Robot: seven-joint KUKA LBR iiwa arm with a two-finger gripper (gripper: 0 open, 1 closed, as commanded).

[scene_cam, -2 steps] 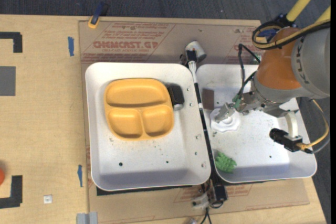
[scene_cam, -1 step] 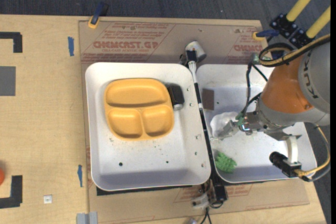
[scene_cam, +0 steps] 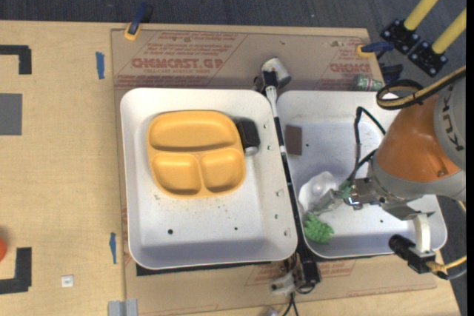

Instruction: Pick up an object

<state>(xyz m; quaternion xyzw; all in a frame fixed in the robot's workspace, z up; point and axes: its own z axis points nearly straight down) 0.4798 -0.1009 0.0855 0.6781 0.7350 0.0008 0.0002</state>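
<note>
In the right bin (scene_cam: 333, 118), my gripper (scene_cam: 339, 197) reaches in from the right, low over the floor. Its tip is right beside a clear, whitish plastic object (scene_cam: 317, 189), which it seems to touch. Just below that lies a small green leafy object (scene_cam: 318, 229) near the bin's front left corner. A small brown block (scene_cam: 293, 139) rests farther back by the left wall. The left bin (scene_cam: 192, 233) holds a yellow divided plate (scene_cam: 197, 152) with a black object (scene_cam: 247, 135) at its right edge.
The arm's orange band (scene_cam: 415, 148) and grey wrist cover the right half of the right bin. A black cable (scene_cam: 363, 137) loops above it. The divider between the bins (scene_cam: 283, 166) runs just left of the gripper.
</note>
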